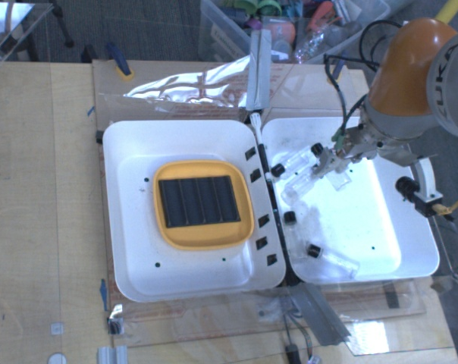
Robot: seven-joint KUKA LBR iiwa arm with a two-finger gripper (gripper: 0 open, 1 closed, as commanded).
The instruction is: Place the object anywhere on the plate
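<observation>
Desk of pale wood carries two shallow white bins side by side. Left bin holds the yellow plate, a rounded square with a dark ribbed panel in its middle, lying flat near the bin's centre. Right bin holds several clear plastic pieces with black caps; one such clear object lies near that bin's far-left corner, transparent and hard to outline, touching or just beside the gripper. Grey arm with its orange band reaches in over the right bin's far edge. Whether the gripper is wide or narrow cannot be told, since the wrist covers it.
</observation>
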